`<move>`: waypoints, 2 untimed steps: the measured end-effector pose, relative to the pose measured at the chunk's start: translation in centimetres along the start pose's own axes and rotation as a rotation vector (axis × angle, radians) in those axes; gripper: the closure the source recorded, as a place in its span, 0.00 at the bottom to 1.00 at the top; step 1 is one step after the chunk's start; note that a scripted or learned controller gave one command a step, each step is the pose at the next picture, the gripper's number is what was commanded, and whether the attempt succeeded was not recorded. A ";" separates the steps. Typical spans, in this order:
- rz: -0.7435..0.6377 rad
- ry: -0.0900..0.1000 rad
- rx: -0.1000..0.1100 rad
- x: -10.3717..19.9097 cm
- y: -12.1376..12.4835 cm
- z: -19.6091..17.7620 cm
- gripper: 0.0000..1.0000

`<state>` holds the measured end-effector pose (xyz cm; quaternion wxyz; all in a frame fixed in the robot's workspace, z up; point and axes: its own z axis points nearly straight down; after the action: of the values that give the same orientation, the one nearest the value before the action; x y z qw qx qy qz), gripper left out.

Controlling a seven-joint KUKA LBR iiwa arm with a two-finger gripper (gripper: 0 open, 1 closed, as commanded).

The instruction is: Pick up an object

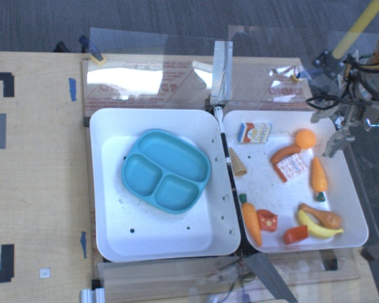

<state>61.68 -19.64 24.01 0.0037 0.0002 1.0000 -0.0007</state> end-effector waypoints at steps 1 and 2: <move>0.189 -0.013 0.000 2.0 4.2 13.5 0.00; 0.303 -0.003 -0.001 2.4 7.2 15.1 0.00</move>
<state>59.40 -12.48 8.92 0.0054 0.1508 0.9885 0.0003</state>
